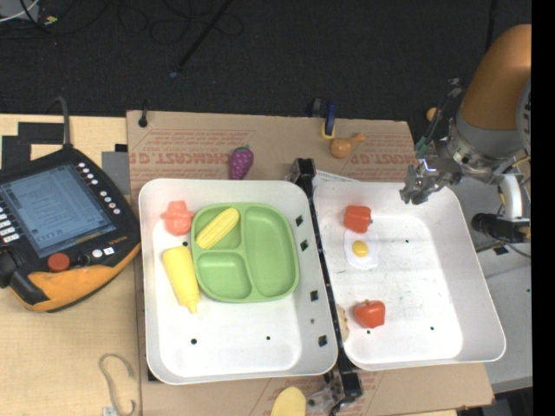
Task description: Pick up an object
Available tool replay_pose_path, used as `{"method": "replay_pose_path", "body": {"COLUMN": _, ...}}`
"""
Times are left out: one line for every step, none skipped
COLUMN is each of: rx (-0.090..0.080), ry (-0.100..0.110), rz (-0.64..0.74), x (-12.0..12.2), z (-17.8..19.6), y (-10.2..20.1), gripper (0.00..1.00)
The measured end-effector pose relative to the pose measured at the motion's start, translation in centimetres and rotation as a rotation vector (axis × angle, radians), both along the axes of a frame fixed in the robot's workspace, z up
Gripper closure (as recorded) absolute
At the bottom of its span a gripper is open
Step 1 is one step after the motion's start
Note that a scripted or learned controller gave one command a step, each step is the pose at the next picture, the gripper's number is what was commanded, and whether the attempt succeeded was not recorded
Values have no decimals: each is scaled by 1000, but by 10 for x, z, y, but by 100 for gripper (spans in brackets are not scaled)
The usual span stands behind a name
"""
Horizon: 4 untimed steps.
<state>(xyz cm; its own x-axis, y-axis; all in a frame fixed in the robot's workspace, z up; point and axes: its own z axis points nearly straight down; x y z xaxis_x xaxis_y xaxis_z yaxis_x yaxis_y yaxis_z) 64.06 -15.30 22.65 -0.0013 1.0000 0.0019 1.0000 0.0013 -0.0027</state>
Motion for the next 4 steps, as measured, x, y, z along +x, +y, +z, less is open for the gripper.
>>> {"method": "replay_pose_path", "body": {"rx": 1, "ry": 1, "rz": 1, "x": -15, "z": -1, "y": 46, "gripper": 100}}
{"method": "replay_pose_path", "body": {"rx": 1, "ry": 1, "rz": 0, "x": -49, "z": 6, "y": 78, "gripper": 100}}
{"method": "replay_pose_path", "body": {"rx": -1, "ry": 2, "rz": -2, "x": -45, "z": -8, "y": 89, "gripper": 100}}
{"method": "replay_pose_path", "body": {"rx": -1, "ry": -1, "rz": -1, "x": -44, "z": -4, "y": 95, "gripper": 100}}
